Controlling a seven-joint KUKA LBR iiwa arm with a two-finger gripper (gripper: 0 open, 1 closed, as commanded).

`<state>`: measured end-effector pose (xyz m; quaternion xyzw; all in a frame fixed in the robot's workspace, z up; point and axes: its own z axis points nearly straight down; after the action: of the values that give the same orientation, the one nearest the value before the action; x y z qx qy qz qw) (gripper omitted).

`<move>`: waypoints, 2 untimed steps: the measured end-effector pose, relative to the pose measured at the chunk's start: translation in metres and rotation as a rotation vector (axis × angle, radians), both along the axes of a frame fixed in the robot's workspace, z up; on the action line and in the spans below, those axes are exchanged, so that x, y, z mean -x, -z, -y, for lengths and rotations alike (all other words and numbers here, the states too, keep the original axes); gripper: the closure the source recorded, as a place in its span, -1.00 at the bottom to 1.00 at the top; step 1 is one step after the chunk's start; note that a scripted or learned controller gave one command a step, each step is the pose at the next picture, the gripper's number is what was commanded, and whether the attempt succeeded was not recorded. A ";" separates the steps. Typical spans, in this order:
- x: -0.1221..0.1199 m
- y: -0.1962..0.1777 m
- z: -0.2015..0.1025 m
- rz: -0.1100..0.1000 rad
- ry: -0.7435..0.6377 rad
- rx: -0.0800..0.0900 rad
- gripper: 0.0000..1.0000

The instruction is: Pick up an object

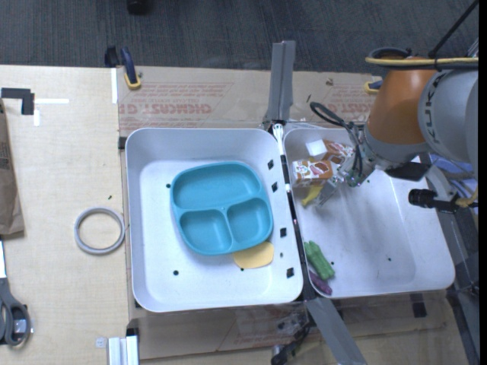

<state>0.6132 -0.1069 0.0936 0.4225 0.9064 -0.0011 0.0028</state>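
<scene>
Camera view. Pale wooden bench (61, 166) under a dark floor at top; a sheet of printed cardboard (198, 97) lay beneath two shallow white bins. On the bench to the left sat a roll of tape (99, 230), with scissors (14, 319) at the lower left edge and a brown paper bag (9, 177) along the left edge.

Left bin (144, 204) held a blue three-compartment plate (222, 207), tilted a little, and a yellow flat piece (256, 257) tucked against and partly under the plate's lower right corner.

Right bin (411, 265) held a cluster of small packaged items (316, 167) in its upper left corner, among them an orange-and-white packet and a yellowish piece just below it. A green elongated object (319, 258) lay near the bin's lower left wall, a purple one (321, 285) touching its lower end.

Arm reached in from the right, orange band above the wrist. Gripper (351, 175) was down at the right edge of the packaged cluster; whether it was spread or closed, or had anything in it, could not be told.
</scene>
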 end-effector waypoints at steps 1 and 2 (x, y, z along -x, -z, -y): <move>-0.018 0.005 -0.003 -0.029 0.189 -0.006 -1.00; -0.032 0.004 -0.002 -0.071 0.247 -0.008 -1.00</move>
<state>0.6456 -0.1052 0.0896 0.5305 0.8470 -0.0125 -0.0310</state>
